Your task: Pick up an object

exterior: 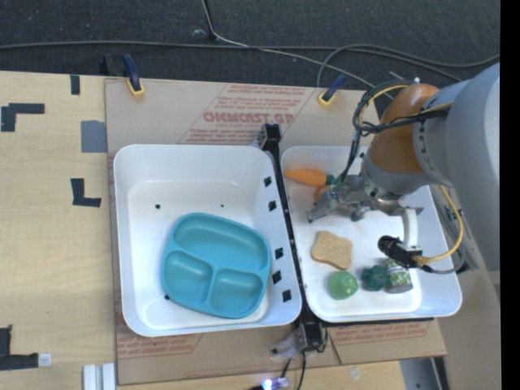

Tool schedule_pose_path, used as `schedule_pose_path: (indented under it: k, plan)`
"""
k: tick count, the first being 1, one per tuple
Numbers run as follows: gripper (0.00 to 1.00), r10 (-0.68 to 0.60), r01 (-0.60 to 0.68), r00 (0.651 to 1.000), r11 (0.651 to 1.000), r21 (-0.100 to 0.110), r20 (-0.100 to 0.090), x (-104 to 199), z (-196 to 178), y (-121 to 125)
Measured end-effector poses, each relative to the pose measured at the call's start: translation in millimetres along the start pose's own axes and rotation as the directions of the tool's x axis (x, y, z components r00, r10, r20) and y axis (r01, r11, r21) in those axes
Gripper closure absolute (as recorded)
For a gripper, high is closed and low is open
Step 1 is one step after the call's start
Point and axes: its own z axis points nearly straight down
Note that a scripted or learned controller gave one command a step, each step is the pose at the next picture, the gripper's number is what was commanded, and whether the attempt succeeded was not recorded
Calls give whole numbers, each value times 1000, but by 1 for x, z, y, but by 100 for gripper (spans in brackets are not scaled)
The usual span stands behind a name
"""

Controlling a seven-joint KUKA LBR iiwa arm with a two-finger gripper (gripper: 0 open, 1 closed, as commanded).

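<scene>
Presently, the fingers (318, 211) of the gripper (333, 205) are seen low in the right bin (443, 303), pointing toward the divider between the bins, but whether they are spread or pressed together cannot be told from this slanted view; nothing can be made out between them. Just beyond the fingertips, toward the bin's far wall, an orange carrot-shaped toy (307, 176) is lying, near the gripper but not shown to be touched. Just on the near side of the gripper, a slice of toy bread (331, 250) rests flat on the bin floor, with a green ball (343, 284) beside its near edge and a dark teal lump (375, 278) next to a small greyish item (398, 277) further right. In the left bin (130, 242) a blue divided tray (216, 264) is lying, well apart from the gripper.

No object is judged to be picked yet. Several failures could be expected from here: the carrot, being rounded and close to the wall and divider, could be pushed away or rolled aside if the fingers close off-centre; the bread, being flat, could be slid rather than pinched; and the fingers could be driven against the bin's side if the approach is continued toward the divider.
</scene>
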Motion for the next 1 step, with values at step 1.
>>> schedule_pose_path:
  k: [1]
  plan:
    - [0, 0, 0, 1000, 1000, -4, -1, 0, -1, 1]
